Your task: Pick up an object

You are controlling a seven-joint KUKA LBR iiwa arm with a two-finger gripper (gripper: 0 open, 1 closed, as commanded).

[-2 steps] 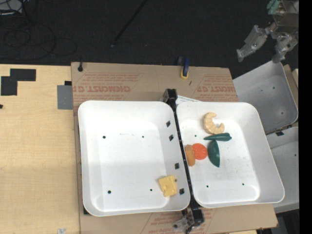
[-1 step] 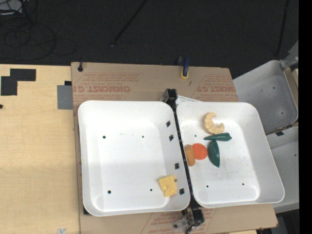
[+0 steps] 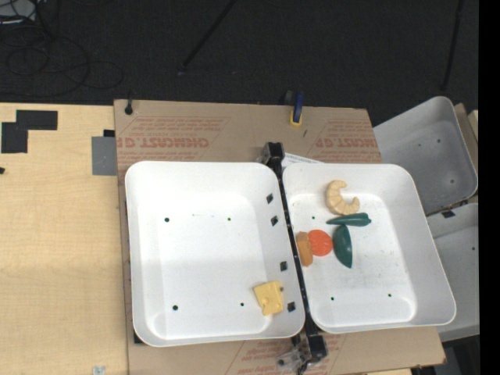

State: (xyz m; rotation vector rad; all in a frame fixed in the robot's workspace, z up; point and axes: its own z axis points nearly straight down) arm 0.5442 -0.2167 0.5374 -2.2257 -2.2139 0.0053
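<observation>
The left bin (image 3: 156,209) holds a yellow cheese-like block (image 3: 269,298) near its front right corner. In the right bin (image 3: 406,287) lie a pale tan curved piece (image 3: 341,198), a small dark green piece (image 3: 349,219), a larger dark green leaf-shaped piece (image 3: 343,246), an orange-red round piece (image 3: 319,242) and a brown piece (image 3: 303,250) against the bin's left wall. The red and brown pieces touch each other.
Both bins rest on a cardboard sheet (image 3: 195,131) on the wooden bench (image 3: 55,233). A blue and yellow clamp (image 3: 296,108) stands at the cardboard's far edge. A tilted grey-white panel (image 3: 426,155) sits at the right. Black clips (image 3: 273,156) join the bins.
</observation>
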